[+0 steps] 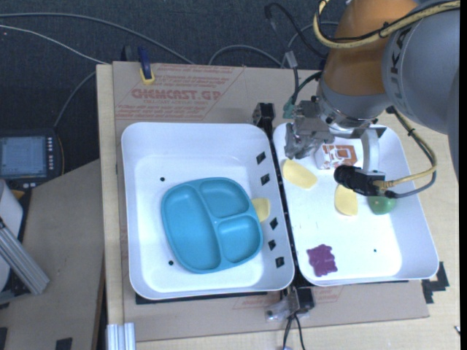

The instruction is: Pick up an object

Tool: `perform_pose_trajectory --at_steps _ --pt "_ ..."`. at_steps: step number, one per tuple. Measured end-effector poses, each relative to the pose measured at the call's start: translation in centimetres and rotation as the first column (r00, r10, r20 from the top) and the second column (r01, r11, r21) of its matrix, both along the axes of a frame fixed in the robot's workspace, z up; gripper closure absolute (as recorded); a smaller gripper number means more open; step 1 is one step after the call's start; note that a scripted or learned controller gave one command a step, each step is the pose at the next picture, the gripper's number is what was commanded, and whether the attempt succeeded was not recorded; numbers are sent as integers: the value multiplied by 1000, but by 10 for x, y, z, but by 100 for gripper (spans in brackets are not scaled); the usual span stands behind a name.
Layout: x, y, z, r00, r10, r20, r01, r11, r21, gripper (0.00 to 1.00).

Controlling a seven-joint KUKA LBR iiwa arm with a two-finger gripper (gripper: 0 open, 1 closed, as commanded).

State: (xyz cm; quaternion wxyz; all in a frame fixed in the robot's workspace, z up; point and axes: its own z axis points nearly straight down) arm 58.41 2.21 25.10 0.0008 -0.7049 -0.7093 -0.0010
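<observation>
The view from above shows two white bins side by side on a brown board. The left bin (139, 195) holds a blue divided plate (210, 223), lying flat near the middle, and a small pale yellow piece (261, 208) sits just beside the plate's right edge, close to the wall between the bins. The right bin (408, 254) carries several small things: a pale yellow piece (299, 173) near its upper left, another yellow piece (346, 200) near the middle, a green ball (381, 204) just to the right of that, a purple lump (322, 259) lower down and well apart from the rest, and a red and white packet (339, 154) partly covered by the arm. The grey arm with its orange band (361, 20) reaches in from the right, and the gripper (298, 146) hangs low over the upper left of the right bin, just above the first yellow piece. Whether its jaws are apart or together I cannot tell, and nothing can be seen gripped in it.
</observation>
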Motion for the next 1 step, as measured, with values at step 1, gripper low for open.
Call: perform_pose_trajectory --at_steps 1 --pt "8 55 -18 1000 0 -2 0 1000 0 100"
